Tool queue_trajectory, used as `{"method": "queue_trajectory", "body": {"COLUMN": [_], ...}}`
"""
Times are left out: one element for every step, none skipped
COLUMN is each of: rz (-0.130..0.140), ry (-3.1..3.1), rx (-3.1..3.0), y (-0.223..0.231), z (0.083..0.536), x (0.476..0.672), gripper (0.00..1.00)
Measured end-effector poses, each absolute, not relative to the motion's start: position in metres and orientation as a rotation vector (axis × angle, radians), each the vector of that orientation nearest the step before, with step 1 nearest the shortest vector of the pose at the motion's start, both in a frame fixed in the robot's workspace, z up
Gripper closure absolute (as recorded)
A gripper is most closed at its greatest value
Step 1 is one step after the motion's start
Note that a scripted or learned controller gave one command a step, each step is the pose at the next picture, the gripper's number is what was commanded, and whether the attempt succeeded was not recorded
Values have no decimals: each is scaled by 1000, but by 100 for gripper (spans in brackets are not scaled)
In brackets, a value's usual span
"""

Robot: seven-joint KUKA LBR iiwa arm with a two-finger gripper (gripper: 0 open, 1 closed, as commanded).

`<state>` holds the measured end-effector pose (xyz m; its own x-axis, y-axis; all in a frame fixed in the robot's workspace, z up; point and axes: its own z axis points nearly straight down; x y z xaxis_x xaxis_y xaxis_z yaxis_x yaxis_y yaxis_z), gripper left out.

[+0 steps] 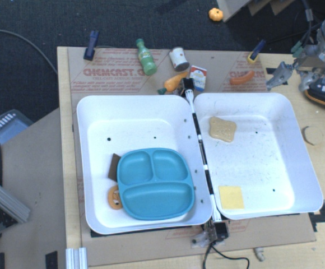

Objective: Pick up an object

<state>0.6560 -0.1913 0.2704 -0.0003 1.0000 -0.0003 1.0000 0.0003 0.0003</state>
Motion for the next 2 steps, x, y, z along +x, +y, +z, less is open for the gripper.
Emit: {"method": "queue_trajectory", "body": {"rz": [-1, -1], "ry": [2224, 2223], "rx": [2221, 2221], "y": [-135, -110], "z": [209, 135], "x": [666, 650], "gripper": [0, 0]}}
